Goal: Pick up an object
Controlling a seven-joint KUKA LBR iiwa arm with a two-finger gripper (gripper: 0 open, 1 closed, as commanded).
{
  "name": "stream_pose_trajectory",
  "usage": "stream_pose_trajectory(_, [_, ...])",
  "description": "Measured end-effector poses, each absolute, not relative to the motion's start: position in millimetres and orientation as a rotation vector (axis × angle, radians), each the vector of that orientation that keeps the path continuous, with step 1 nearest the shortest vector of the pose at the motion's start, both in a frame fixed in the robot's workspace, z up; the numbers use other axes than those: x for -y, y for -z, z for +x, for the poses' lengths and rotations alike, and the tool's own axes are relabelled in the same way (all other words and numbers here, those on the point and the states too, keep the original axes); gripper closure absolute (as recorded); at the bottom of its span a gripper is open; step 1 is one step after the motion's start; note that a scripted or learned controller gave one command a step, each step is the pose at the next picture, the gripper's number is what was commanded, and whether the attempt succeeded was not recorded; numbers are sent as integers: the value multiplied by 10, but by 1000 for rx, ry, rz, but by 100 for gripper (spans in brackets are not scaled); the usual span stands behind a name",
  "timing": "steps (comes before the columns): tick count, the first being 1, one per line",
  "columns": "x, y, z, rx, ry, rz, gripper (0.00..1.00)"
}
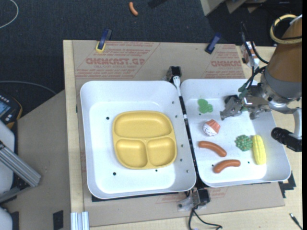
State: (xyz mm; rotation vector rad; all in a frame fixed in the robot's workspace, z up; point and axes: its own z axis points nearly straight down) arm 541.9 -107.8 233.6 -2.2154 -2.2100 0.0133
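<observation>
The gripper [236, 108] hovers over the right bin [278, 174], right of the green toy [205, 106]. Whether it is apart or together, I cannot tell. It holds nothing visible.

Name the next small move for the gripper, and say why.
Probably ease the gripper toward the green piece just to its left in the right bin, then descend. Nothing shows between its fingers, and that piece lies nearest, apart from the other food.

Even, bright overhead light washes both white bins [91, 128], leaving only faint, soft shadows. The dark floor [48, 13] at 12 o'clock stays dim. Focus is slightly soft throughout, with mild grain.
</observation>
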Motion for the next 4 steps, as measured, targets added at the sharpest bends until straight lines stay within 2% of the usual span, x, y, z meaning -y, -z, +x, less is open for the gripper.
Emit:
stream_pose_trajectory(1, [1076, -2401, 5445, 2221, -1, -2220, 0])
stream_pose_trajectory(2, [1082, -1763, 5422, 2216, -7, -2217, 0])
stream_pose_trajectory(4, [1111, -817, 5459, 2216, -4, -2219, 0])
